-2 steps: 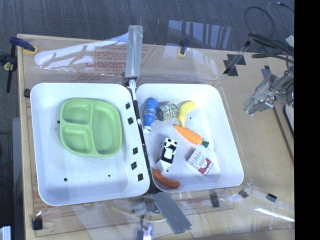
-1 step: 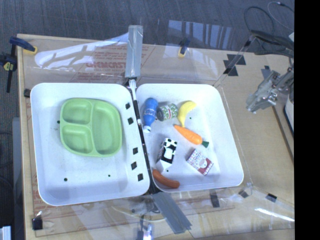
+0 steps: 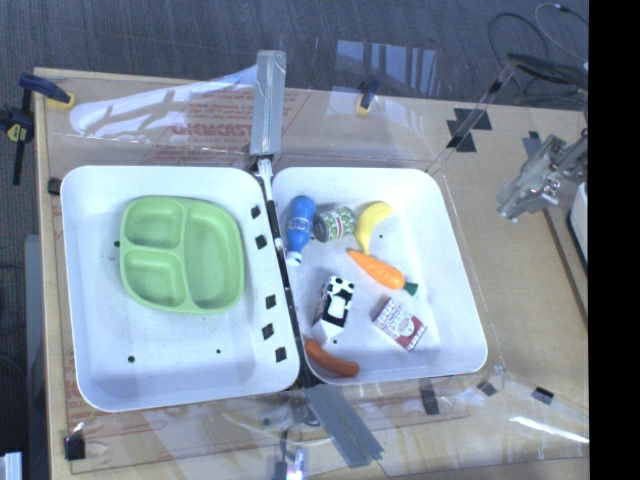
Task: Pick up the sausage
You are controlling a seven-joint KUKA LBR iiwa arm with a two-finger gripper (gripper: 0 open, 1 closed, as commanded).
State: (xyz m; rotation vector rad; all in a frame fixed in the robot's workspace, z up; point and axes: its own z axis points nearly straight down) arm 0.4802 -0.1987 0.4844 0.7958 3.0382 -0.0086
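Bins side by side: the left white bin (image 3: 90, 368) holds a green divided plastic plate (image 3: 183, 254). In the right white bin (image 3: 455, 268), a reddish-brown sausage (image 3: 331, 359) lies at the near edge, below a black-and-white carton (image 3: 337, 303). At far right, off the bins, sits the metal gripper (image 3: 530, 190); its jaw state cannot be told.

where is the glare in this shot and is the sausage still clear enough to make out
In the camera view, glare sits on the clear plastic sheet behind the bins and on the clear film at the bench's front edge; the white bins look bright but evenly lit, with soft shadows. The sausage reads clearly at the right bin's front rim, though the whole picture is a little soft; the claw looks blurry.
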